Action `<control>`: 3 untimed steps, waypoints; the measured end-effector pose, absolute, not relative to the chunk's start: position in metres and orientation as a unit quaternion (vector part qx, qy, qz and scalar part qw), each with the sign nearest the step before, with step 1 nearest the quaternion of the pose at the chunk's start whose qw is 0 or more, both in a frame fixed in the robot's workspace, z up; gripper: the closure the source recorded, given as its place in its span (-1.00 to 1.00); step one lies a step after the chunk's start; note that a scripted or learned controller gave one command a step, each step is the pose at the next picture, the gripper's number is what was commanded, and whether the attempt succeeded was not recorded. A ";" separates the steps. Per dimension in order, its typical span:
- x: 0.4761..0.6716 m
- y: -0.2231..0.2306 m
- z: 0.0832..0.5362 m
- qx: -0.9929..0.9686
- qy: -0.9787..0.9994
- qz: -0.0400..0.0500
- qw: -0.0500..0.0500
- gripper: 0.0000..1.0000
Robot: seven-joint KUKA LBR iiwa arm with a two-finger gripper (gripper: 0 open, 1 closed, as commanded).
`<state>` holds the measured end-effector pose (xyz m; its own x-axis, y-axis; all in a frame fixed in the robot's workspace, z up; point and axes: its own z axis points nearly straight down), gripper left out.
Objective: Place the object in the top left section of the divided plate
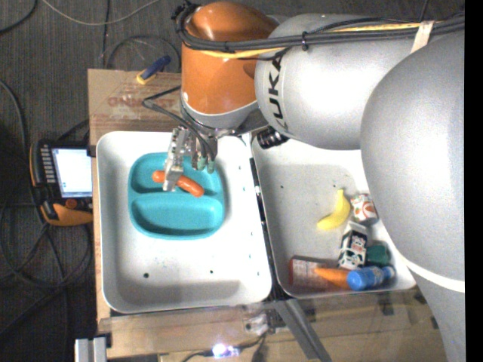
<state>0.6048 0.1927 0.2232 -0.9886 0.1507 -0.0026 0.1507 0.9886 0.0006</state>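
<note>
The little orange carrot (181, 182) looks like a light, hard plastic toy. It is smooth, so it may slip or roll. I think the best place to pinch it is across its middle, where it is thin enough for two fingers.

It is long and bright orange. It lies slanted in the upper part of the blue divided plate (178, 219), inside the left white bin (113, 277).

The gripper (175, 179) hangs right over the carrot. I cannot tell if it is spread or pinching the toy.
</note>
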 end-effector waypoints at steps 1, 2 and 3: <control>0.632 0.190 0.166 0.083 0.997 0.002 -0.001 1.00; 0.633 0.190 0.167 0.083 0.997 0.002 0.000 -1.00; 0.659 0.133 0.275 -0.037 0.999 0.000 0.002 -1.00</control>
<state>0.6594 0.1333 0.2749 -0.9972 -0.0747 -0.0048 -0.0747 0.9972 -0.0002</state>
